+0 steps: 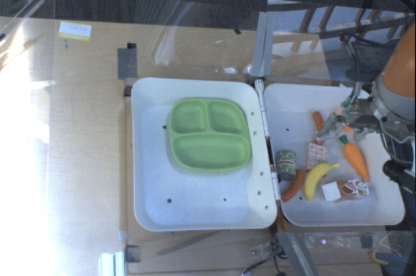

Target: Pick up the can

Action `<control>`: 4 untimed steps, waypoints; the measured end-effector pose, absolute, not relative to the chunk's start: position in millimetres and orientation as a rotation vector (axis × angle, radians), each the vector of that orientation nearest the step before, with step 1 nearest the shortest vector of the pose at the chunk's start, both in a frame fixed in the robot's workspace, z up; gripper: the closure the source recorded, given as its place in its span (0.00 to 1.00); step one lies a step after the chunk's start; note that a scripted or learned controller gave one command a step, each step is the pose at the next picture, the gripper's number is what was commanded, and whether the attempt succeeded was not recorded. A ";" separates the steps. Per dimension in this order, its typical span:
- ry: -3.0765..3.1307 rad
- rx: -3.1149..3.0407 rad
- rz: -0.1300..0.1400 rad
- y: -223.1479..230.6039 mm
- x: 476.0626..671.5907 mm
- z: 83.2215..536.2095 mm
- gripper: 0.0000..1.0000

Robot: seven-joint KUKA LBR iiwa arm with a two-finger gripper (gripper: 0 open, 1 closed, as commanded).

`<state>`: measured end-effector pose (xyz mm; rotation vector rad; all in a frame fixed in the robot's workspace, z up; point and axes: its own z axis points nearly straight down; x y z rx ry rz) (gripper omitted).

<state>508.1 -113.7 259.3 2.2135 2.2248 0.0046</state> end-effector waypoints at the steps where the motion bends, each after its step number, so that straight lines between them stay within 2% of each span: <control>1: 2.006 2.416 0.002 -112.3 547.9 135.6 0.00; 2: 1.932 2.469 0.008 -132.5 631.1 86.7 0.00; 3: 1.939 2.462 0.013 -106.1 510.3 89.5 0.00; 4: 2.022 2.394 0.010 -112.5 621.1 87.3 0.00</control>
